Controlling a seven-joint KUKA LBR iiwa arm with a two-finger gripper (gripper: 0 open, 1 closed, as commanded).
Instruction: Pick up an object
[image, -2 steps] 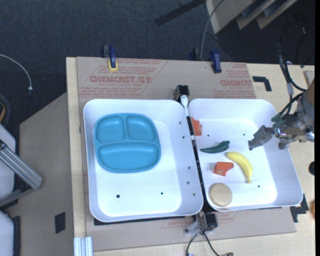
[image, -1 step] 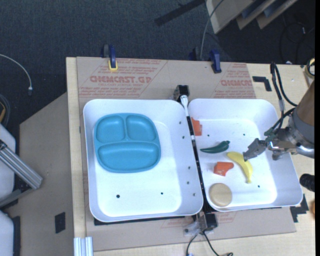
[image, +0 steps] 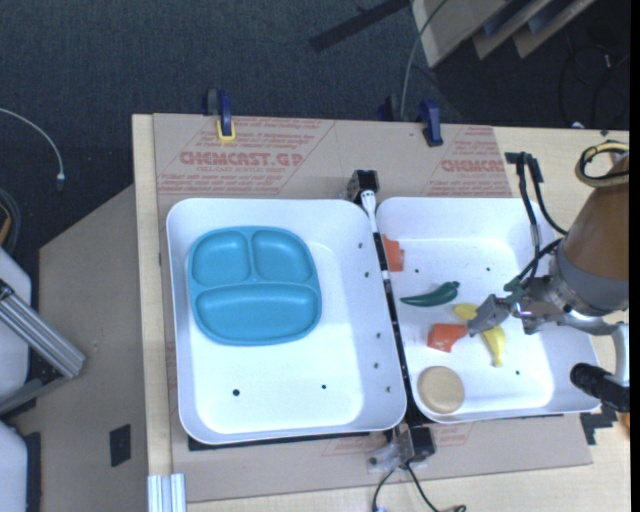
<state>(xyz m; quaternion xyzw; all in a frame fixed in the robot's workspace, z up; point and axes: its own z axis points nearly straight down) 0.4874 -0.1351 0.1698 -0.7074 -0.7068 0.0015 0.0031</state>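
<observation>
Blue plastic marks the divided plate (image: 256, 285) lying in the left bin (image: 285, 410). Across the counter (image: 160, 300), the right bin (image: 480, 222) holds the small things: an orange block (image: 392, 255) near its left wall, a green pepper (image: 432, 294), a red piece (image: 441, 337), a yellow banana-like toy (image: 490, 335) and a tan round disc (image: 441, 389) at the front. From the right, the end effector (image: 487, 318) sits low over the yellow toy, seemingly touching it; whether its fingers are apart or together I cannot tell.
</observation>
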